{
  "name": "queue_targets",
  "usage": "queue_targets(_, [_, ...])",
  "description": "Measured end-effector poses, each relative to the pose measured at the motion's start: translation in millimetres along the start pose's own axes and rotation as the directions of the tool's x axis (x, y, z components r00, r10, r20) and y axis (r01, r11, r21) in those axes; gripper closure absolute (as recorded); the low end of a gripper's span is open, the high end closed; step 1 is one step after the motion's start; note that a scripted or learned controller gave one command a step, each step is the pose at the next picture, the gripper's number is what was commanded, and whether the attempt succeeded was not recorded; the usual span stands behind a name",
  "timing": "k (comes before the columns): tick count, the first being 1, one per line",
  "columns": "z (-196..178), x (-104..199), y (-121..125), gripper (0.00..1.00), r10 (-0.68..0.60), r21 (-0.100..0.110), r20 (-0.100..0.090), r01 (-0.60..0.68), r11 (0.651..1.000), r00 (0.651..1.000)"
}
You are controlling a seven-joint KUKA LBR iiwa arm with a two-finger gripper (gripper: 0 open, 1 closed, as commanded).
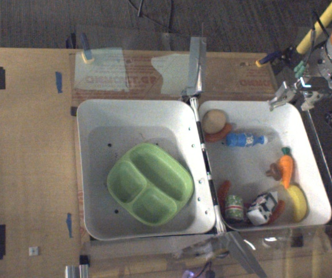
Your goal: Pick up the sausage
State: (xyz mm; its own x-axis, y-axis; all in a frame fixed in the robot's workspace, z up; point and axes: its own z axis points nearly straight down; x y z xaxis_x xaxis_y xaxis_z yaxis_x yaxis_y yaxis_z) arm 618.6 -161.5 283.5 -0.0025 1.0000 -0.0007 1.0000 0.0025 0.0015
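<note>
While the hand (293,94) hovers over the right bin's (315,155) far right corner (released or clenched, I cannot tell), the sausage (222,193) lies at the near left wall, touching a can (233,208); crowding could spoil the grasp.

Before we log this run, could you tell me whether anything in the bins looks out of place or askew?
Nothing looks spilled or broken. The green divided plate sits skewed in the left bin, and the right bin's items are loosely scattered, with the sausage against the divider.
</note>
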Motion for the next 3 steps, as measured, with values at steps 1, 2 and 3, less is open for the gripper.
queue_targets(1, [154,-37,-91,0.0,0.127,0.002,-0.001,-0.127,0.992,0.992])
queue_targets(2, [197,7,-140,0.0,0.342,0.001,-0.002,-0.342,0.94,0.94])
queue_targets(3, [116,-40,-69,0.0,0.436,0.001,0.001,-0.436,0.9,0.9])
